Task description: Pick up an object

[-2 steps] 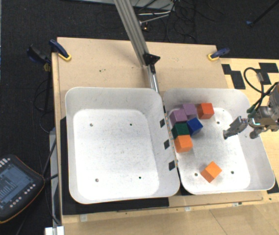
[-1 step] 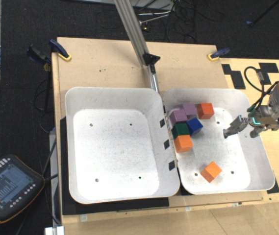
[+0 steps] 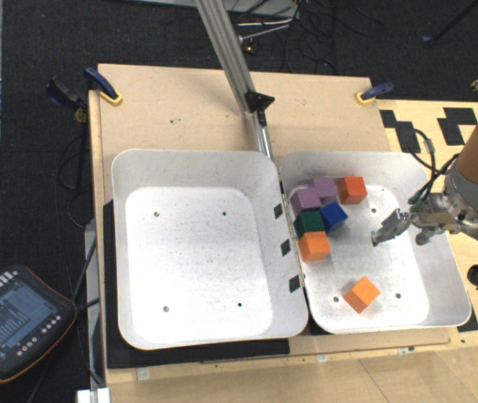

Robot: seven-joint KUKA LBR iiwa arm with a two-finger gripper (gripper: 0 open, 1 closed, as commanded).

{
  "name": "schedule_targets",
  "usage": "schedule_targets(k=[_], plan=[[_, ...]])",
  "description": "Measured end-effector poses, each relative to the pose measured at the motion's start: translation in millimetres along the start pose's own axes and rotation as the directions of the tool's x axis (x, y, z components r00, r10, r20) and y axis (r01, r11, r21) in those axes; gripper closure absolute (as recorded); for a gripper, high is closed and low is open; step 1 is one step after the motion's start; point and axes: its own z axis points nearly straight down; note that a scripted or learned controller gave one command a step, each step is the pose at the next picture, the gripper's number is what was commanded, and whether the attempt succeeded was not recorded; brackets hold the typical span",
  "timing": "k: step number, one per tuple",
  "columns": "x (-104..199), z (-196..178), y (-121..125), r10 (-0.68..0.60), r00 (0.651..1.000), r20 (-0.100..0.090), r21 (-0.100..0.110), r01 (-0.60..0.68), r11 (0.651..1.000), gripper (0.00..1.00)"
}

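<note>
the gripper point(image 3: 387, 229) hangs over the right bin point(image 3: 440, 309), clear of the blocks; whether it is wide or narrow i cannot tell. a cluster of blocks point(image 3: 323, 212) sits by the bin's left wall, and one orange block point(image 3: 361, 295) lies alone nearer the front. no readable writing.

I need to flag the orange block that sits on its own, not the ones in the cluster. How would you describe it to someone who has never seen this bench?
Take the right-hand bin of the two white ones, the one the gripper is over. Its blocks huddle against the wall shared with the other bin; look instead toward the bin's near edge. There the lone orange block lies apart, turned cornerwise, touching nothing, unlike the orange blocks in the cluster.
</note>
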Motion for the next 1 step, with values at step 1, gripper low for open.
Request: schedule_targets(k=[1], plan=[[3.5,49.4,-9.2,0.000,1.000,-0.001,0.000,0.000,1.000,0.00]])
